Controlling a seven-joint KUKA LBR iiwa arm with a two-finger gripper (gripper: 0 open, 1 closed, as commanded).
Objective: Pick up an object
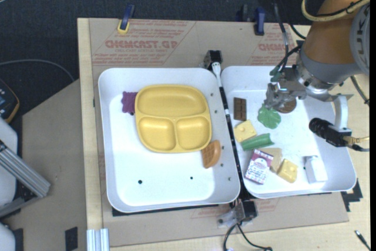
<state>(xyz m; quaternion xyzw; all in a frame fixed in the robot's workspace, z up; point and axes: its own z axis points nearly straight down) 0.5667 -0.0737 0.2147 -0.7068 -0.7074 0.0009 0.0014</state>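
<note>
The pincer (275, 104) is seen low in the right bin (329, 182) — directly over a green leafy object (269, 119) — though its opening cannot be told.

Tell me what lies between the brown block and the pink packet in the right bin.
In the camera view, a yellow wedge and a green stick lie between the brown block and the pink packet.

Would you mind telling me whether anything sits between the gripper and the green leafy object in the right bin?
Nothing visible does. The gripper hangs directly above the green leafy object, and the nearest neighbours, a yellow block and a brown block, lie apart to its left.
</note>
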